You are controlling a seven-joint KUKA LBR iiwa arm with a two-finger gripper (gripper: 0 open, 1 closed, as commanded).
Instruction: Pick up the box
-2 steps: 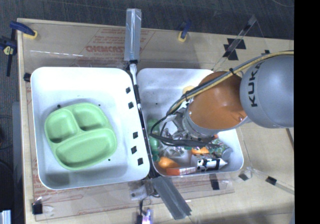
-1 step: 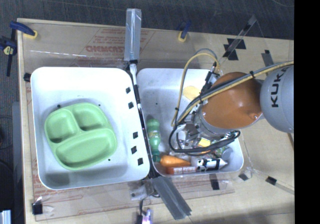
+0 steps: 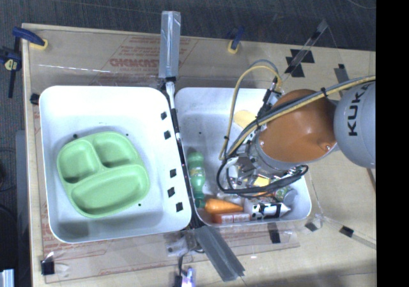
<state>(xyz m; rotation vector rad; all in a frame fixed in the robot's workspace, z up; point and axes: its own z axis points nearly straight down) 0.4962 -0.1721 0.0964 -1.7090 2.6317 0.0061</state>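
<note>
The arm (image 3: 300, 129) hangs low over the right bin (image 3: 211, 103), hiding the end effector (image 3: 255, 174), so its opening cannot be told. The box (image 3: 231, 217) lies by the near wall, beside a carrot (image 3: 220, 204); descend squarely onto it, clear of neighbours.

Wooden bench (image 3: 96, 49) carried two shallow white bins side by side, touching along a centre divider. Left bin (image 3: 51, 103) sat at 9 o'clock, right bin (image 3: 204, 103) at 3 o'clock. Grey bar (image 3: 170, 43) lay on bench at 12 o'clock, another grey bar (image 3: 220, 257) at 6 o'clock. Blue clamps (image 3: 29, 36) gripped bench edge around 10 o'clock.
</note>
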